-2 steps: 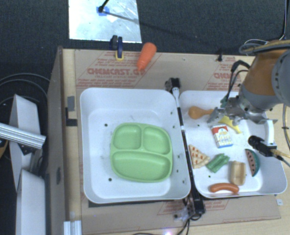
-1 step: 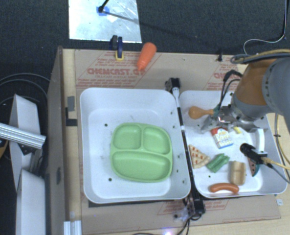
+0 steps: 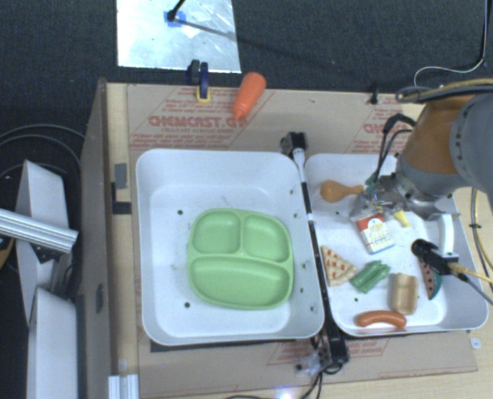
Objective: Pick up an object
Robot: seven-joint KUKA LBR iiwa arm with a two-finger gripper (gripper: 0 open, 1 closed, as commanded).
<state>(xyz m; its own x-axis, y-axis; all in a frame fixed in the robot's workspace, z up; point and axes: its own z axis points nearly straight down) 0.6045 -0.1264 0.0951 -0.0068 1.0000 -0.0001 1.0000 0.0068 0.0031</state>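
Front edge: we see a sausage lying nearest the camera, at the near rim of the right bin, long axis left to right.
Other food: a bread piece, green beans and a pizza slice sit just behind it; a melon slice lies to the right.
End effector: we place the end effector low over the far half of the right bin; we cannot tell how its grasping part stands.
Carton: a small red-and-white carton lies just nearer the camera than the end effector, long axis running near to far, slightly slanted.
Pear: a brown pear lies just left of it, stem pointing right.
Left bin: holds a green tray, well apart.
Judgement: we take the carton as the likeliest pick, a short move toward the camera.
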